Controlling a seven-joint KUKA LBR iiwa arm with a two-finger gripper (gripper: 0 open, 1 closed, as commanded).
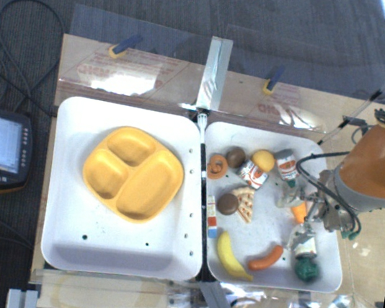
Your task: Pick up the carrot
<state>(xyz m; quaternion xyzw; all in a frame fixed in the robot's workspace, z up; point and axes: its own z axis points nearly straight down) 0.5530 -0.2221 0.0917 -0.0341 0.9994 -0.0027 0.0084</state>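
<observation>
At the right bin's (265, 231) 3 o'clock side, the gripper (304, 224) hangs low over the clutter, right beside a small orange wedge that I take for the carrot (300, 210). The step in hand looks like the grasp itself. Whether the jaws are spread or pinching I cannot tell, as cables and wrist blur them. The next move calls for a firm close on the carrot, then a straight lift. The carrot looks short, bright orange and partly covered, with a green lump (306, 269) at its 5 o'clock.
</observation>
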